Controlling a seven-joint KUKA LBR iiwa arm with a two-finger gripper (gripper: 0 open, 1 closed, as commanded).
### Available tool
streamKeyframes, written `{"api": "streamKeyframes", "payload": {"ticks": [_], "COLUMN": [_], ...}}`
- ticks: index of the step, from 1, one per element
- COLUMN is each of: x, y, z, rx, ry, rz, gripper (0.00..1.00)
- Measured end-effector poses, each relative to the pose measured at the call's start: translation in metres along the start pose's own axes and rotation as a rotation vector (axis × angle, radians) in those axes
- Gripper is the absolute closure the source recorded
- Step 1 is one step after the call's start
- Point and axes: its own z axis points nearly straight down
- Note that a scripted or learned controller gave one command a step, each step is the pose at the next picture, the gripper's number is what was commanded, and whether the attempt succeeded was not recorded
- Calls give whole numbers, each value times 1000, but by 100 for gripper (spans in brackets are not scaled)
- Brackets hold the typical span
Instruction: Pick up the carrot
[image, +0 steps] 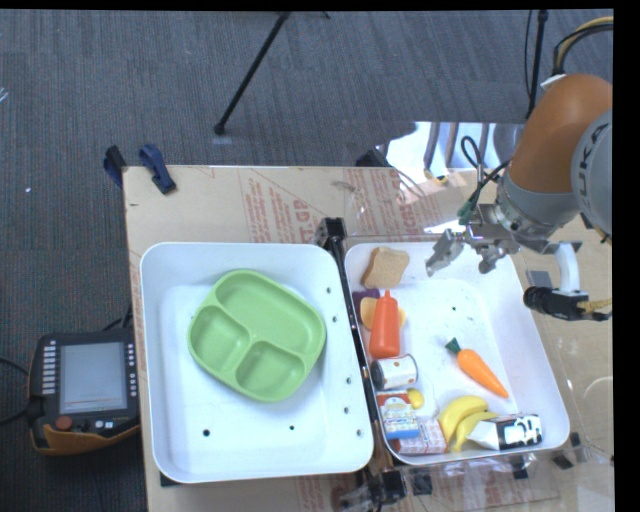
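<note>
Your orange carrot with a green top (476, 368) lies loose on the floor of the right white bin (528, 322), green end pointing up-left. No writing on anything is legible to you; the small can (397, 372) and the black-and-white carton (512, 431) bear labels too small to read. A yellow banana (459, 416) lies just below the carrot, an orange bottle (385, 326) to its left. The two-finger gripper (467, 254) hangs over the bin's far rim, fingers spread with nothing between them.

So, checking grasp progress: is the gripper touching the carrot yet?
Apart. The camera view shows the gripper near the right bin's far edge, with bare white bin floor between it and the carrot.
</note>
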Motion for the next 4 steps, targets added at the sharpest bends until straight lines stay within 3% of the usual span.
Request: {"api": "streamKeyframes", "payload": {"ticks": [1,2,3,4], "x": [-46,-47,-62,-61], "y": [-61,-57,-47,-49], "z": [102,88,-25,-21], "rx": [12,2,-10,-2], "ry": [1,3,-3,-2], "rz": [51,55,263,262], "gripper": [0,100,100,0]}}
